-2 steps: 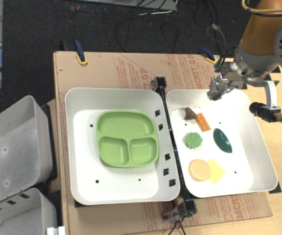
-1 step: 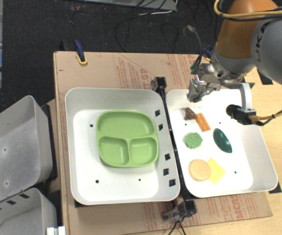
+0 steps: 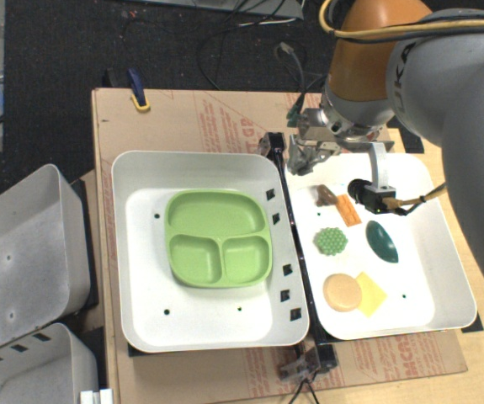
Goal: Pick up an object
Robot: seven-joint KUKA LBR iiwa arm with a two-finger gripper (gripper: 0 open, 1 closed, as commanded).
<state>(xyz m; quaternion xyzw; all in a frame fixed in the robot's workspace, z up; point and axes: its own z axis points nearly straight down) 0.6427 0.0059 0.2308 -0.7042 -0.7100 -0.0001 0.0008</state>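
The right bin (image 3: 444,305) is crowded through its middle by a brown block (image 3: 325,195), orange piece (image 3: 348,212), green bumpy ball (image 3: 331,241), dark green leaf shape (image 3: 382,241), tan disc (image 3: 342,292) and yellow wedge (image 3: 371,294), leaving open floor along its right side and near edge.

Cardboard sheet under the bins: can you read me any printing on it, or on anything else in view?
Red print on the cardboard, behind the left bin: upside down and blurred, not readable.
Red print on the cardboard's front edge, right of centre: blurred, not readable.
Green tray, right bin and the items in it: no text that I can see.
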